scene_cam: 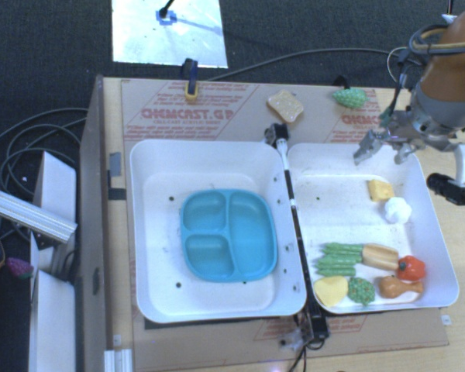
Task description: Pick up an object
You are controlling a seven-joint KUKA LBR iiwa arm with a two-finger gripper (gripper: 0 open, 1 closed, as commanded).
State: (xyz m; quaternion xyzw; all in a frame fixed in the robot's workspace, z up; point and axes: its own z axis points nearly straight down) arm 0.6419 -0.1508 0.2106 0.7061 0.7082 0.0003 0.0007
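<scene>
Lying in right bin (430, 208): pale yellow wedge-shaped cheese (380, 190), white ball (397, 210) touching.

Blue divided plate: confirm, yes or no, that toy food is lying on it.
No. The blue divided plate sits bare in the left bin; the toy food lies in the right bin.

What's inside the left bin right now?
The left bin holds one blue divided tray, its three compartments bare. The tray covers the bin floor beneath it, so nothing under it can be checked.

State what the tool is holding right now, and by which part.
Nothing. The tool hangs open above the right bin's far edge, with no object between its fingers.
</scene>
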